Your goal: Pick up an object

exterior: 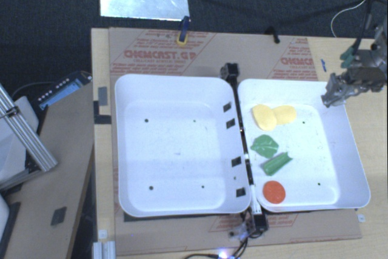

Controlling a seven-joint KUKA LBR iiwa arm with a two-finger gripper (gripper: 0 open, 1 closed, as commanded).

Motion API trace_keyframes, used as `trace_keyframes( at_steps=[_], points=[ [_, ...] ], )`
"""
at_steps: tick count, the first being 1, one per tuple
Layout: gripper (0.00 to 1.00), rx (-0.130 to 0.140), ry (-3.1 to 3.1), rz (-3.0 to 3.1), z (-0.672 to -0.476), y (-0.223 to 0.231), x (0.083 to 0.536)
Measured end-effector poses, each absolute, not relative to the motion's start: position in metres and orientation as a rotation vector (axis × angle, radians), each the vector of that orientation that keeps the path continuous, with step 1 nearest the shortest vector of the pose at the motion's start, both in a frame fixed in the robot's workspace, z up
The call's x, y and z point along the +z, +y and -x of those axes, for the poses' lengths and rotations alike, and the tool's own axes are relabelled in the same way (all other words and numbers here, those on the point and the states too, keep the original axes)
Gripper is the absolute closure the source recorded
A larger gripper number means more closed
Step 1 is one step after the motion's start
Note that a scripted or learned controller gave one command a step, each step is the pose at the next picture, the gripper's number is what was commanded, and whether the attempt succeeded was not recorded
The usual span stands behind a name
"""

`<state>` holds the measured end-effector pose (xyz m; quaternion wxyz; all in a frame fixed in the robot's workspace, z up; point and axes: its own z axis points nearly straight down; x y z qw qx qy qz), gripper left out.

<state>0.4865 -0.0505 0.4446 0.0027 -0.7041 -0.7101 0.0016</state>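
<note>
Claw sits at approx 3 o'clock in my view, over the upper right rim of the right bin, w/ nothing visible between its tips; I can't tell if it's spread or pressed together, too small and blurred. Arm comes in from the right edge, cabling above it. Right bin holds all the pickable stuff, grouped along its left half: yellow piece at 12 o'clock of the group, w/ a second yellow piece touching it on its 3 o'clock side; green leafy piece below them; green pod-like piece just beside it toward 5 o'clock, tilted; orange-red round piece at 6 o'clock, near the bin's front wall. Claw is well apart from all of them, toward 2 o'clock of the group. Left bin sits side by side w/ the right one, joined at the black clips. Both rest on a cardboard sheet on the surface.
</note>
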Motion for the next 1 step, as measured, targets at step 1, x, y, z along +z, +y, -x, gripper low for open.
trace_keyframes(
  at_steps=[1],
  points=[
    [1.00,-0.014,-2.234,2.223,-0.4869,-0.0505,0.5406]
  ],
)
